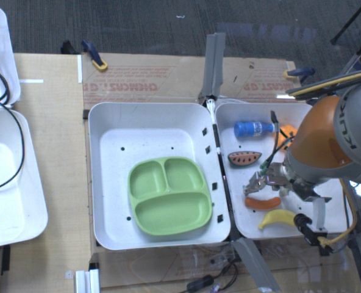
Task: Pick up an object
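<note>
The arm [327, 142] reaches in from the right over the right bin [241, 224], its orange band bulking above the wrist; the gripper [258, 184] hangs low over the middle of that bin, metal fingers pointing toward the bin's left wall and slightly down; whether they are spread or closed I cannot tell, since they blur together against the white floor, and nothing visibly sits between them.

Several small things lie in the right bin: a blue bottle [252, 128] on its side near the far wall; a watermelon slice [244, 158] (brownish-red with dark seeds) just below it, close to the left wall and apart from the fingers; a red-orange carrot-like piece [263, 203] directly under the gripper, near or touching the fingertips, though contact is unclear; a yellow banana [277, 219] just beside it toward the near wall; an orange object [284, 138] partly hidden behind the arm, its kind not clear.

The left bin [104, 163] holds a green divided plate [168, 195], three compartments, lying flat toward the near right part of the floor; the two bins touch along a shared divider; both rest on a cardboard-covered bench [138, 78], with a blue clamp [94, 55] at its far edge.
</note>
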Tool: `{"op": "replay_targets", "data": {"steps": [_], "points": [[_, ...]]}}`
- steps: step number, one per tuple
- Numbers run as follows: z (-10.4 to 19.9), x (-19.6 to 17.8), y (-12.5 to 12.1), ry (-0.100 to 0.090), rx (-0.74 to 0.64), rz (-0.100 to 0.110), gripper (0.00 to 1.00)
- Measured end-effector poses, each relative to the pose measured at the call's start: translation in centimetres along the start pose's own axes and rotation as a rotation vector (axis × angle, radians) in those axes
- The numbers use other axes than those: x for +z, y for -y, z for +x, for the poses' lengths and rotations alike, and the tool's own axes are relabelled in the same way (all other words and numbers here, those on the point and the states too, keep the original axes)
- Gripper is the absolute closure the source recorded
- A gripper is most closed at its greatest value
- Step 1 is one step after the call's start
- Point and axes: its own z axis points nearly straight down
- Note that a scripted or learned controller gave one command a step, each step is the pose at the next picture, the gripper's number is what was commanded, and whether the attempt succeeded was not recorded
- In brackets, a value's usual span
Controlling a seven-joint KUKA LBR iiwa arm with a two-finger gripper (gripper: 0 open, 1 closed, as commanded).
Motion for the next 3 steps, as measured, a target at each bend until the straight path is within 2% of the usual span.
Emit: {"op": "replay_targets", "data": {"steps": [1, 2, 3], "points": [[-0.5, 0.0, 2.0, 0.0, -0.045, 0.0, 0.0], [-0.6, -0.8, 1.9, 0.0, -0.041, 0.001, 1.0], [3.1, -10.0, -2.4, 0.002, -0.121, -0.002, 1.0]]}}
